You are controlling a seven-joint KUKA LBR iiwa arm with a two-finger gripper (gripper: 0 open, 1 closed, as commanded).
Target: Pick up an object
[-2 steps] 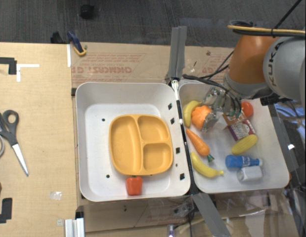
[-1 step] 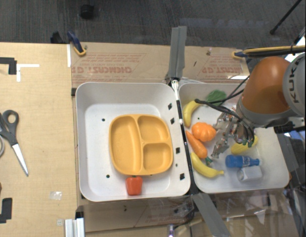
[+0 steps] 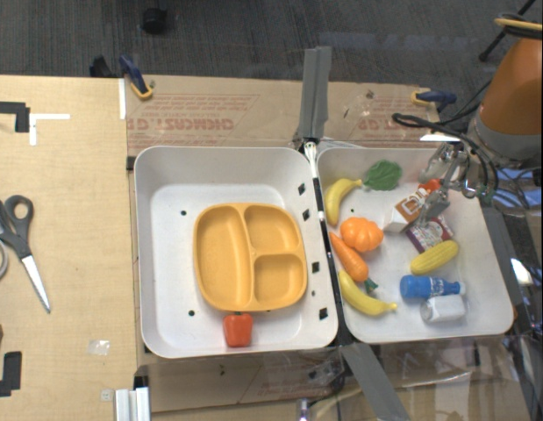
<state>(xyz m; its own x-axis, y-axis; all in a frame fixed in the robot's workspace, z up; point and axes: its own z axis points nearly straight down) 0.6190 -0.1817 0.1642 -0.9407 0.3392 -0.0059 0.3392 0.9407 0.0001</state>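
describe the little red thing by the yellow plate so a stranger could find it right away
Look in the left white bin, which holds a yellow divided plate. Just below the plate's near edge sits a small red toy pepper, the only red item in that bin.

Mirrored, perhaps "CHEMICALS", on cardboard [image 3: 218, 117]

Scissors [image 3: 17, 244] cut by left edge; hand [image 3: 448, 175] partly hides a carton [image 3: 411, 209].

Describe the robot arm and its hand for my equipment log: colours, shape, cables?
The arm is a rounded grey body with a broad orange band above the wrist. The hand is small bare silvery metal with thin fingers and a little red-orange detail beside it. Dark cables loop around the wrist.
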